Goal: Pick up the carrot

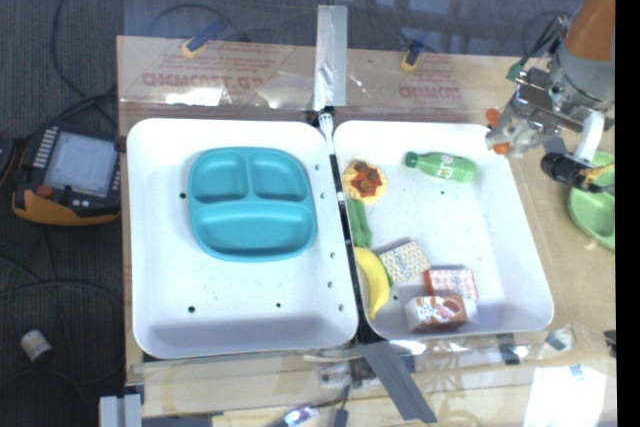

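My gripper (508,131) hangs over the far right corner of the right bin (520,245), below the grey wrist and orange band. Two small orange bits (499,147) show at its lower end, one above the other. They may be the ends of the carrot, but the gripper body covers what lies between them, so I cannot tell whether anything is held. No other orange, carrot-shaped item shows among the things in the right bin.
The right bin holds a green bottle (441,165), a yellow-and-red toy (364,181), a green vegetable (360,225), a banana (374,279), a patterned box (404,261) and a red can (440,309). A blue divided plate (251,203) lies in the left bin (160,295). A green bowl (600,210) sits outside, right.
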You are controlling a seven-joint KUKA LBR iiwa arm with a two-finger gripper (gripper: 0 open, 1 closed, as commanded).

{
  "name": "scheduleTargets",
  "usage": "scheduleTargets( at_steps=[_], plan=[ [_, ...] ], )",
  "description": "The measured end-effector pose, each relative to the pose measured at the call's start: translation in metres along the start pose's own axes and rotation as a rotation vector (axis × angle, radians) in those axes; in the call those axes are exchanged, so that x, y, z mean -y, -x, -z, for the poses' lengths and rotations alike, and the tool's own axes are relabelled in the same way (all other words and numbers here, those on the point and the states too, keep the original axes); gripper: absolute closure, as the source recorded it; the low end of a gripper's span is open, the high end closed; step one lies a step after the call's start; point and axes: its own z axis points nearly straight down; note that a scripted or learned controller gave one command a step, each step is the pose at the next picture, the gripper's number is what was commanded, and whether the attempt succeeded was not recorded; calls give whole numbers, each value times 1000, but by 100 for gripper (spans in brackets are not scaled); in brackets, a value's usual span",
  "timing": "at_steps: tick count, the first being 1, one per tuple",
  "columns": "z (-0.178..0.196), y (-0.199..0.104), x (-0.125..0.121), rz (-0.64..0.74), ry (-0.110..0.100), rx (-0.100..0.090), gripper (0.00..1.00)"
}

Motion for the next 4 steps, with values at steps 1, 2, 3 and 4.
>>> scheduleTargets(
  at_steps=[1, 2, 3, 4],
  plan=[
    [-19, -46, -22, -343, -1, 2, 100],
    [4, -19, -29, -561, -2, 1, 100],
    [-19, -64, 8, -736, -5, 0, 100],
    [54, -15, -12, -922, -1, 1, 100]
  ],
)
